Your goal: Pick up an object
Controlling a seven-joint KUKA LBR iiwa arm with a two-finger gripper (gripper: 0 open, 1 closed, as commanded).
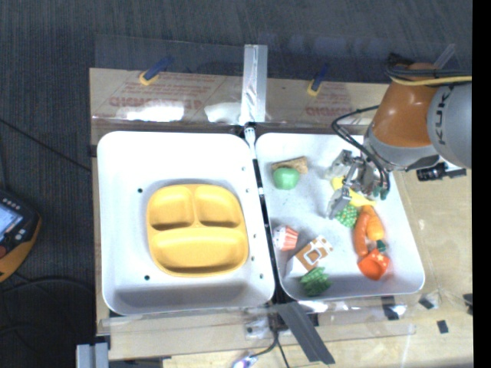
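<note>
My gripper (347, 192) hangs low over the right part of the right bin (410, 282), under the grey and orange arm. It is right above a small yellow piece (359, 198) and a green pea pod (347, 216); I cannot tell whether it touches them. An orange carrot (367, 225) and a red pepper (374, 265) lie just below it. Further left are a green ball (285, 178), a tan piece (292, 164), a pink cupcake (284, 238), a small orange and white box (312, 254) and a broccoli floret (315, 281).
The left bin (123, 175) holds a yellow divided plate (197, 228). A metal post (255, 83) stands behind the wall between the bins. Black cables (353, 125) run from the arm over the right bin's back edge.
</note>
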